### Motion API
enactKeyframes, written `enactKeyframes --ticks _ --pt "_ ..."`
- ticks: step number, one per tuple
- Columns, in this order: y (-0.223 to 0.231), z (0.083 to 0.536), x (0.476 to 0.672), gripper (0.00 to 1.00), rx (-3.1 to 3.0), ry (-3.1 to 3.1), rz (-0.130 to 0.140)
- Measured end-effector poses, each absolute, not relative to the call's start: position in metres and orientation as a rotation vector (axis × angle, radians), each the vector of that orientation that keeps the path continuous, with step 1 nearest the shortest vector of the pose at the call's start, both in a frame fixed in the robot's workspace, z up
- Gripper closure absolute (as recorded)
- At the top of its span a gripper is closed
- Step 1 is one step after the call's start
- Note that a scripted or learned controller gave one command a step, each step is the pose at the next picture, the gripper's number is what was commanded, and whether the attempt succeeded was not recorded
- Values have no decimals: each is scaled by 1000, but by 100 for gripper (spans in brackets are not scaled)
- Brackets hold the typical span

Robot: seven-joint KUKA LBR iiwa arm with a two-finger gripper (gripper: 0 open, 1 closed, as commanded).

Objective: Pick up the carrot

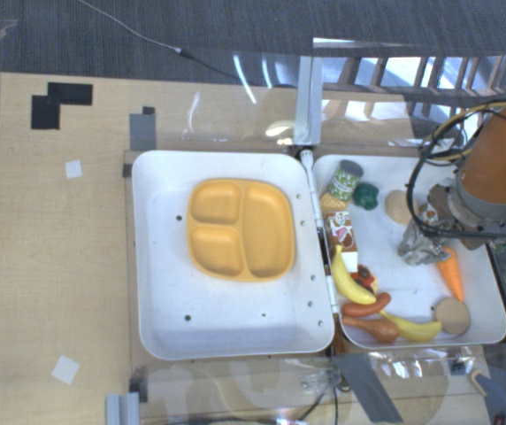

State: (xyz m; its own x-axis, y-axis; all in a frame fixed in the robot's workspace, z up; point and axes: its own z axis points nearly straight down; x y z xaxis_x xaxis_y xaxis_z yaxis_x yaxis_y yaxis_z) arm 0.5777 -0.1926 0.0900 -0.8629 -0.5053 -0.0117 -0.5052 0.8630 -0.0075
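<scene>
Two bins sit side by side: the left bin (160, 326) fills the frame's centre, the right bin (492, 326) the lower right. A divided plate (240, 228) lies in the left bin. In the right bin, the carrot (451, 275) lies at mid-right, just beside the gripper (419, 250) to its left. Two bananas (352, 283) and two sausages (366, 308) lie along the lower left, a can (344, 184) at the upper left.

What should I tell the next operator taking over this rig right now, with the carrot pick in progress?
Hand: low in the right bin, just left of the carrot's top end; open or shut cannot be told.
Carrot: lying on the bin floor near the right wall, above a round tan potato-like item.
Yellow divided plate: in the left bin.
Done: the hand is down beside the carrot.
Left: grip the carrot and lift it.
</scene>
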Motion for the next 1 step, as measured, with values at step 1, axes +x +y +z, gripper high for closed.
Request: enactKeyframes --ticks 1 --pt "-206 90 540 100 -1186 2893 -14"
